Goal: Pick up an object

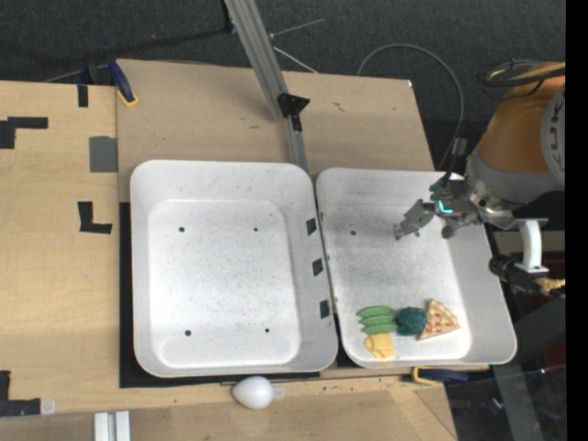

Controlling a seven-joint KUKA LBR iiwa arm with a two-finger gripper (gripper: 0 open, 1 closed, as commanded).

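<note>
In the right bin [367, 200], near its front edge, lie four small toy foods: a green pea pod [375, 316], a dark green broccoli [411, 319], a pizza slice [441, 320] and a yellow corn piece [379, 344]. My gripper [424, 231] hangs over the bin's upper right part, well behind the foods. It is open, with nothing between its two fingers [404, 227].
The left bin [220, 186] adjoins the right one. A white egg-shaped object [254, 392] rests on the bench just in front of the left bin. A metal bar [262, 49] slants down from the top to the gap between the bins.
</note>
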